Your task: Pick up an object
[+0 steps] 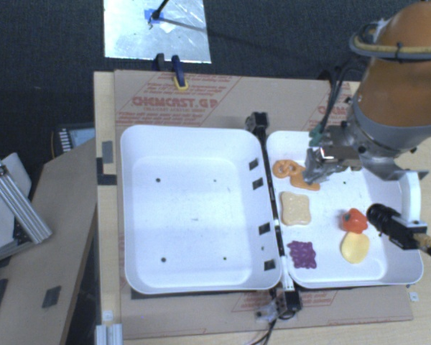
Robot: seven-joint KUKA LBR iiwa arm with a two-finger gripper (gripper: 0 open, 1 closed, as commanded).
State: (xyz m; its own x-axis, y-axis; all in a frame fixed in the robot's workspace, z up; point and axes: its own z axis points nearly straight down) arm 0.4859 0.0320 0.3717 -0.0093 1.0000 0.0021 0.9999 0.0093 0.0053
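My gripper (314,172) reaches down into the right bin (395,272), near its back left part. Its tips stand right over an orange flat piece (307,185) and beside an orange pretzel (286,169). Closer to the front lie a beige slice of bread (295,209), a bunch of purple grapes (302,254), a red-orange pepper (354,221) and a yellow fruit (355,248). Nothing is visibly lifted off the bin floor.
The left bin (136,214) sits next to the right one, parted by a black-clipped divider (268,200). A shiny metal sheet (156,19) lies behind the bench. The arm's grey and orange body (402,70) overhangs the right bin's back right.
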